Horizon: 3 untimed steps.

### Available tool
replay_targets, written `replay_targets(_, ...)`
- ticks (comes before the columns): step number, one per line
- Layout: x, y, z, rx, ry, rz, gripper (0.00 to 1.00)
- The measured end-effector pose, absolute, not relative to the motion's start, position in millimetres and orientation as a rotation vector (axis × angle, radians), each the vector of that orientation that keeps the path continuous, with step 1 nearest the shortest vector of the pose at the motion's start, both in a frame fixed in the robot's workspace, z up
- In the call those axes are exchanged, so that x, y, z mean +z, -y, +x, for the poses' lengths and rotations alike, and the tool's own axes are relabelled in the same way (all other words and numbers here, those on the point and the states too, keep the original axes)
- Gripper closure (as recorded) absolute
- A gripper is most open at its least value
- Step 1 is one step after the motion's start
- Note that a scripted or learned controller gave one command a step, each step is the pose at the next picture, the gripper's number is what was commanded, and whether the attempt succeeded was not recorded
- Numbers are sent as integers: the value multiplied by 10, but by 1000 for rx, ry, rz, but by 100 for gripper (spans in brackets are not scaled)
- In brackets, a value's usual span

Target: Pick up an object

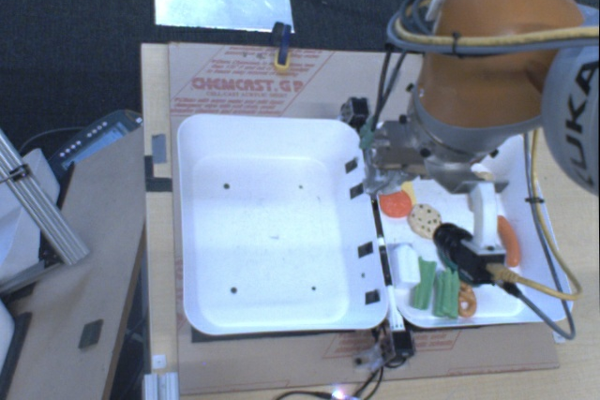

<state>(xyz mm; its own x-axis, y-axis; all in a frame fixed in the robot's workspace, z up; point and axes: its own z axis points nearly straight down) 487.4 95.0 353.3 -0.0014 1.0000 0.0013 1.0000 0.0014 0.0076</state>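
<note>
Arm (pixel 497 51) hangs over the right bin (pixel 530 309), hiding much of it. Gripper lost beneath the wrist; grip cannot be judged. Below lie a red slice (pixel 397 204), cookie (pixel 424 220), white block (pixel 407 265), green sticks (pixel 436 288), orange sausage (pixel 509 241)

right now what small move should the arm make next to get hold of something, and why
Probably a short shift toward the near end of the right bin, then a descent. The arm's wrist hangs over the bin's far left part, while the items cluster nearer: the red piece, spotted cookie, white block and green pieces. Nothing is visibly held.
</note>
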Motion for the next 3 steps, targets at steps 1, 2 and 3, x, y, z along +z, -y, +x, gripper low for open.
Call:
replay_targets(1,5003,-1175,4873,28,-2222,2207,100)
replay_targets(2,3688,-1972,4844,-15,-2238,2214,100)
replay_targets(3,3089,-1923,5036,-8,-2223,2222,100)
